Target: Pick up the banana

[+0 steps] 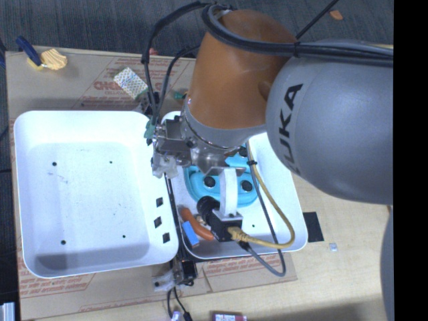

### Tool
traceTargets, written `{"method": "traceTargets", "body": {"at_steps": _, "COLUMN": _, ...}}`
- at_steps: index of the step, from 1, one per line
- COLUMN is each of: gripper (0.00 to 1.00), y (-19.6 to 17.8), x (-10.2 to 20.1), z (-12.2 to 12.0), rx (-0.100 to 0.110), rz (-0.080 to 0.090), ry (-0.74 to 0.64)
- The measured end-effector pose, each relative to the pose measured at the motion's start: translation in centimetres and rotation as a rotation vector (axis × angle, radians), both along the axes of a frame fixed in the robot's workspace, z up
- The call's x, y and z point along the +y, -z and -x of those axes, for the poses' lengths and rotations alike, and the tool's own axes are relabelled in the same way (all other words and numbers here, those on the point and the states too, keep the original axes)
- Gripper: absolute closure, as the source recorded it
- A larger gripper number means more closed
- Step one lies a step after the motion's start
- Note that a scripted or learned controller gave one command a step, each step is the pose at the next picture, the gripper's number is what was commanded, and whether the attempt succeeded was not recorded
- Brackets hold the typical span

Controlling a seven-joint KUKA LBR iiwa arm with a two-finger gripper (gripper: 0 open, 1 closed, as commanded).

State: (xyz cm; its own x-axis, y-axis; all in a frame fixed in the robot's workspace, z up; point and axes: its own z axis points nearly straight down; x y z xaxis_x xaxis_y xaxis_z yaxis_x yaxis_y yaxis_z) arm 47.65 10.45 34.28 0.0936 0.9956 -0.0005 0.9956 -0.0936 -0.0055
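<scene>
The grey-and-orange KUKA arm hangs over the right shallow white bin, its gripper low by the wall shared with the left shallow white bin. Whether that gripper is wide or closed I cannot tell from my screen. The banana I cannot place: the arm hides much of the right bin, so its bearing and long axis are unknown to me. At 4 o'clock from the gripper lies a turquoise moulded plastic piece, at 6 o'clock a small orange-and-blue object. A pale yellow lump sits on the cardboard at 10 o'clock, well apart, too small to name.
</scene>
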Motion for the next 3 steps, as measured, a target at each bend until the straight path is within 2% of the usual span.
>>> {"method": "traceTargets", "body": {"at_steps": 1, "gripper": 1.0, "y": -8.4, "x": 7.0, "z": 0.0, "rx": -0.004, "rz": 0.0, "ry": 0.01}}
{"method": "traceTargets", "body": {"at_steps": 2, "gripper": 1.0, "y": -10.1, "x": -2.5, "z": 0.0, "rx": -0.005, "rz": 0.001, "ry": 0.067}}
{"method": "traceTargets", "body": {"at_steps": 3, "gripper": 1.0, "y": -4.5, "x": -0.6, "z": 0.1, "rx": 0.0, "rz": 0.004, "ry": 0.608}}
